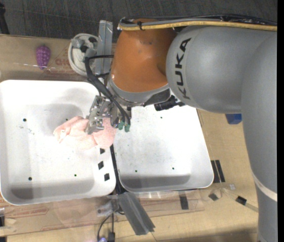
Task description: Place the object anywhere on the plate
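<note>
One fixed camera looks down at a slant on both bins (11, 135), the arm (222, 64) entering from the right.

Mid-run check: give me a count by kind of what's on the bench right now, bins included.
White bins: 2 (left, right)
Pink crumpled object: 1, in the left bin at the gripper
Purple grape-like bunch: 1, on the bench beyond the bins
Total: 4
</note>
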Controlling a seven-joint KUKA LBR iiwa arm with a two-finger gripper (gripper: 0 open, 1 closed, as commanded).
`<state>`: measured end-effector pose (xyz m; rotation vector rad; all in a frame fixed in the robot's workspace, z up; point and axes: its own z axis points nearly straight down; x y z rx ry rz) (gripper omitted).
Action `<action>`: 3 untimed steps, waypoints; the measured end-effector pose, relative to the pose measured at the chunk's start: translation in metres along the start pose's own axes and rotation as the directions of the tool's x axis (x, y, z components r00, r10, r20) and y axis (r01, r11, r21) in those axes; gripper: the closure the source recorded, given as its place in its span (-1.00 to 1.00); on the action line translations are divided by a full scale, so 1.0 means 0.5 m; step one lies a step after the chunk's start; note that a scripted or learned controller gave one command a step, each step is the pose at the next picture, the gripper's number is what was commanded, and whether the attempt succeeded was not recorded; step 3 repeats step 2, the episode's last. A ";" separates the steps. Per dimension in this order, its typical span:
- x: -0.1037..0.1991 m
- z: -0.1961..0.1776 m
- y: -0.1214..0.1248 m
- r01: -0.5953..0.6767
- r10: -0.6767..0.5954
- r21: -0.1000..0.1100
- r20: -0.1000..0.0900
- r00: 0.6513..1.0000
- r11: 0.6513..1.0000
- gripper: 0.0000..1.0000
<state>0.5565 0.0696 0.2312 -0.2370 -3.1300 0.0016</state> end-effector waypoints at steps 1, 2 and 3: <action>0.027 -0.002 0.099 0.157 -0.157 -0.001 0.004 0.988 0.988 1.00; 0.026 -0.003 0.098 0.157 -0.157 -0.001 0.004 0.988 0.988 -1.00; 0.026 -0.003 0.098 0.157 -0.157 -0.001 0.004 0.988 0.988 -1.00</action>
